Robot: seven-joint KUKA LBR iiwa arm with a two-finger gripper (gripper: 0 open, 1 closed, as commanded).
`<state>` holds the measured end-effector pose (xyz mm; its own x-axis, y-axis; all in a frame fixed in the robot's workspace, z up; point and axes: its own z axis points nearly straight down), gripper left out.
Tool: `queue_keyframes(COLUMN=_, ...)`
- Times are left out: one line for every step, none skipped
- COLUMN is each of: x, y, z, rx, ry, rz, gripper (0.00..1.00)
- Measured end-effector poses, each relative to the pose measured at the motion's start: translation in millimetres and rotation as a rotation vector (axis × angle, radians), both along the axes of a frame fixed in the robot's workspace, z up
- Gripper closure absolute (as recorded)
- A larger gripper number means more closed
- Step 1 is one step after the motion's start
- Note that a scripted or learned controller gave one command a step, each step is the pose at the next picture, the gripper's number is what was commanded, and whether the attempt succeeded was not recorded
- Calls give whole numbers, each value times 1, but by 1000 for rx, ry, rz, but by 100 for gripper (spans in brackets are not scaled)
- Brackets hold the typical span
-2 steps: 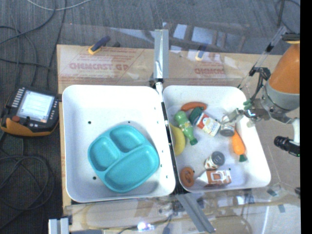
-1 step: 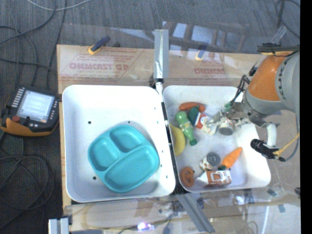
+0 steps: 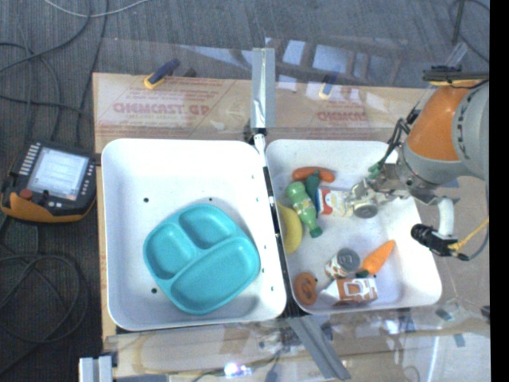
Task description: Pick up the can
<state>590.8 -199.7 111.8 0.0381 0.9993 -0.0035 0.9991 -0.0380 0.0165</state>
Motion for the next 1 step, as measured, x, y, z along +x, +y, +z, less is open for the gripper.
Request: queue_keyframes(x=20, y=24, z=107, rx=2, ry=18, rz=-85, gripper=100)
